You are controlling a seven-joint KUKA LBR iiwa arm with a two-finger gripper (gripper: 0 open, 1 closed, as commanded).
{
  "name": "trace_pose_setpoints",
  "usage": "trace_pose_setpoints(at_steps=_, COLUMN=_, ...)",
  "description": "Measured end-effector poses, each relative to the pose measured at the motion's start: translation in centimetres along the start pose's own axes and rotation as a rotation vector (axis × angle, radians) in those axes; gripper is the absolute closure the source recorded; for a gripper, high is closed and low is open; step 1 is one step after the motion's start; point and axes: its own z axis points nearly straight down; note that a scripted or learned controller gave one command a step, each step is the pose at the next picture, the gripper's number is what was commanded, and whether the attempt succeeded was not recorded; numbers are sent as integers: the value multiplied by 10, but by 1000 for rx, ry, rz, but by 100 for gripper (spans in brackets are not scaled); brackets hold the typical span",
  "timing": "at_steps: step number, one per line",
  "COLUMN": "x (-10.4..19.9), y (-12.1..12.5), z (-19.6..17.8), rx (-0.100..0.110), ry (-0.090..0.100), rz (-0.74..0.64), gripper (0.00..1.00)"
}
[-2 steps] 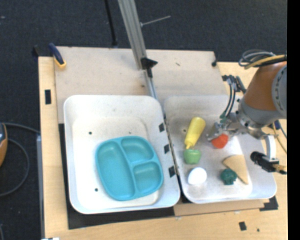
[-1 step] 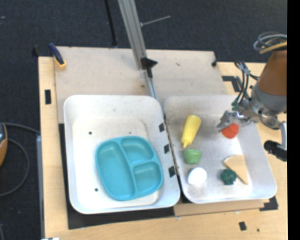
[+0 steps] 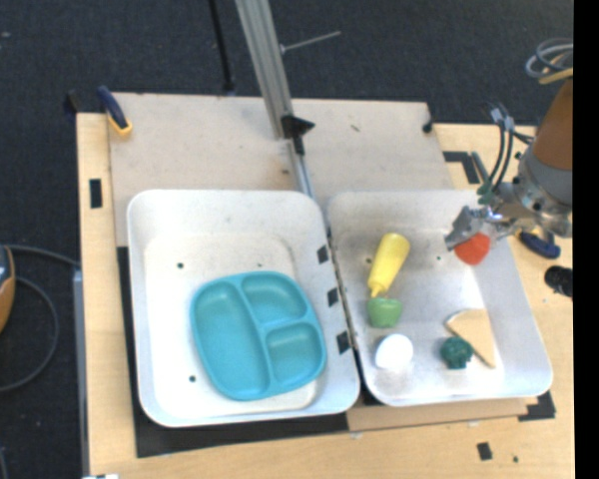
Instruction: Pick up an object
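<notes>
Overhead view of the bench as I am watching it from my remote station. The arm (image 3: 551, 138) is reaching in from the right, and its gripper (image 3: 469, 230) is hanging over the upper right part of the right bin (image 3: 429, 213), where a red-orange ball (image 3: 472, 248) is sitting between the fingers, pinched at its top. In the same bin, a yellow bottle (image 3: 387, 262) is lying tilted near the middle, a green object (image 3: 383, 312) is resting just below it, a white ball (image 3: 393, 351) is lying near the front wall, and a dark green object (image 3: 456, 352) is touching a tan wedge (image 3: 476, 331). The left bin (image 3: 170, 228) is holding a blue divided tray (image 3: 257, 333).
</notes>
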Motion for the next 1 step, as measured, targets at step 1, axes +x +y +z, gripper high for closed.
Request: trace_pose_setpoints(at_steps=1, x=-2, y=1, z=-41, rx=1, ry=0, rz=-1, gripper=100)
